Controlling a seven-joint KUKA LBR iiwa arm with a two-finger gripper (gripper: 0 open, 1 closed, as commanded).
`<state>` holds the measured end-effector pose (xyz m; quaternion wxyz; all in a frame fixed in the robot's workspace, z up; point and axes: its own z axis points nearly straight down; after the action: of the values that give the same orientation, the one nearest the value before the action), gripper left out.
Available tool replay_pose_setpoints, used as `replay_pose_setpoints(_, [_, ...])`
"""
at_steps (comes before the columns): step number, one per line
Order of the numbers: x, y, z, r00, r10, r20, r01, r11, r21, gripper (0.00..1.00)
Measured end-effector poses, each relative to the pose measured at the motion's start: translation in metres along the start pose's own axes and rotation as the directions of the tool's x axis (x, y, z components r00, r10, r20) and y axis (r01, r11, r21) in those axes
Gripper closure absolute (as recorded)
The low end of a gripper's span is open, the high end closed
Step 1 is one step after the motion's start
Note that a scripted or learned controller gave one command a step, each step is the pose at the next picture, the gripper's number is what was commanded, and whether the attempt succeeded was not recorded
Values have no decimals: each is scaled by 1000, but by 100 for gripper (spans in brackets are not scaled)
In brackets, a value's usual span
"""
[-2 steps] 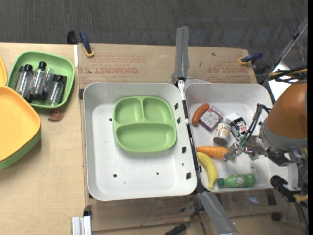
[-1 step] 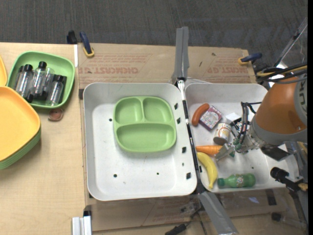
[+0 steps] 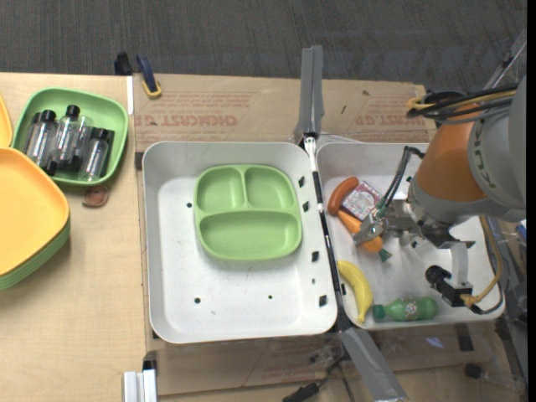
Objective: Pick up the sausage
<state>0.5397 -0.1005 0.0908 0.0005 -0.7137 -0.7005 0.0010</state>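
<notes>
Orange-red sausage (image 3: 342,194) lies in the right bin (image 3: 477,308), upper left, touching a small packet (image 3: 363,199). Gripper (image 3: 371,233) sits just below it, over an orange item (image 3: 372,243). Jaw state: cannot tell. Judgement: shift toward the sausage's middle and close across its narrow width, clear of the packet. Wrist hides the fingers; the orange item is unidentifiable. Banana (image 3: 358,288) and bottle (image 3: 406,310) lie nearer the front.
</notes>
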Motion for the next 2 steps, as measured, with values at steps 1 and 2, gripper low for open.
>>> replay_pose_setpoints(1, [3, 33, -1, 954, -300, 1, 300, 954, -2, 0])
replay_pose_setpoints(2, [2, 32, -9, 954, -299, 1, 299, 954, 1, 100])
